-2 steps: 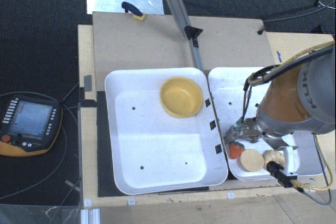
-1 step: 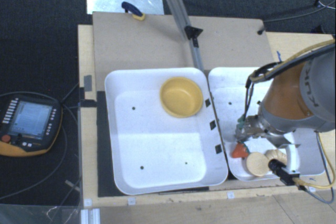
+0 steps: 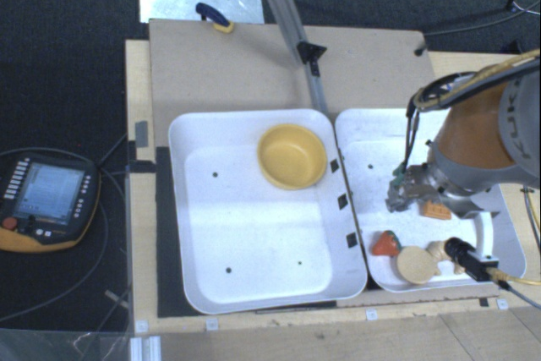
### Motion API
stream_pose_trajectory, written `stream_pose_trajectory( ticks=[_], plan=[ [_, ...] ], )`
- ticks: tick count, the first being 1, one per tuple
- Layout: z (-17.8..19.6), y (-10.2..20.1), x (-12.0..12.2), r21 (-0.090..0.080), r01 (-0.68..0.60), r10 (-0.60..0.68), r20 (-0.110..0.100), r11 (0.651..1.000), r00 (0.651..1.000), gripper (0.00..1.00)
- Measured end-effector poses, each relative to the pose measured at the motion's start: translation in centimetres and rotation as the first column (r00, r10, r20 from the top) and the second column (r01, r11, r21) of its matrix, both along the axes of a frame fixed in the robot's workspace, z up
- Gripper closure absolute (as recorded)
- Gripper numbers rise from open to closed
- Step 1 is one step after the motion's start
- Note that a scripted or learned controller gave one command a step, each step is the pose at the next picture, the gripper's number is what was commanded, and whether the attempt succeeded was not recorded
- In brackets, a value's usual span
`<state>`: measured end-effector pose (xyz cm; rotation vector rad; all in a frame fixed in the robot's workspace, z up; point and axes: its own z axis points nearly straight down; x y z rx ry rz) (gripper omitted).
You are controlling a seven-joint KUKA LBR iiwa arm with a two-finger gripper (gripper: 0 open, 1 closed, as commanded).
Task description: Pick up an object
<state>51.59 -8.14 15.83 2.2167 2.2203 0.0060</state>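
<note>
My gripper [image 3: 401, 197] hangs over the middle of the right bin [image 3: 365, 139], with the grey and orange arm reaching in from the right. Just right of the gripper lies a small orange piece [image 3: 437, 212]. Nearer the bin's front lie a red strawberry-like object [image 3: 386, 243], a round tan disc [image 3: 416, 265] and a small beige object [image 3: 437, 249]. Nothing shows between the gripper's tips.
A yellow bowl [image 3: 292, 155] sits at the back right of the left bin [image 3: 203, 207]. A metal pole [image 3: 292, 21] slants over the board behind the bins. A teach pendant [image 3: 46, 199] lies on the floor at the left.
</note>
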Motion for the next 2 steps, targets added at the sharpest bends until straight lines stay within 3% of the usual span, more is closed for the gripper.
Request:
stream_pose_trajectory(
  ticks=[2],
  plan=[
    [11.0,-0.7,-0.4,0.0,0.001,-0.001,0.0,1.0,1.0,1.0]
  ],
)
